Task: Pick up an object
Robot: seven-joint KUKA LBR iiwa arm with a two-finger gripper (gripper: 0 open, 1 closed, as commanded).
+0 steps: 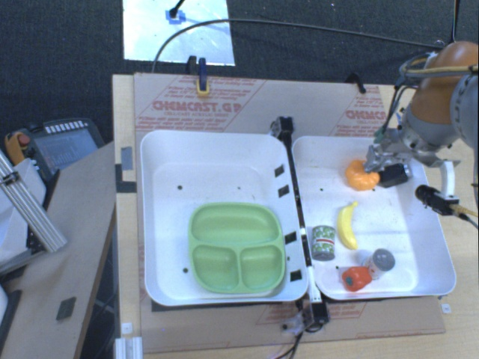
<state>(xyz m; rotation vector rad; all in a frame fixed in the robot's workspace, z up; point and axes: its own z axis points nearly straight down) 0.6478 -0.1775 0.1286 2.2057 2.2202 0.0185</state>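
Note:
In the right bin (pixel 419 275) lie an orange toy (pixel 361 176) near the back, a yellow banana (pixel 347 225) in the middle, a small green-labelled can (pixel 323 242) by the left wall, and a red object (pixel 357 277) with a grey round piece (pixel 382 259) at the front. My gripper (pixel 380 163) hangs low over the back of this bin, right beside and touching the orange toy's right side. Its fingers are too dark and small to read.
The left bin (pixel 165 163) holds a green divided plate (pixel 237 247) toward its front. A black divider (pixel 293 200) runs between the bins. Cables and a clamp (pixel 202 77) lie behind the bins; a pendant (pixel 63 148) sits at left.

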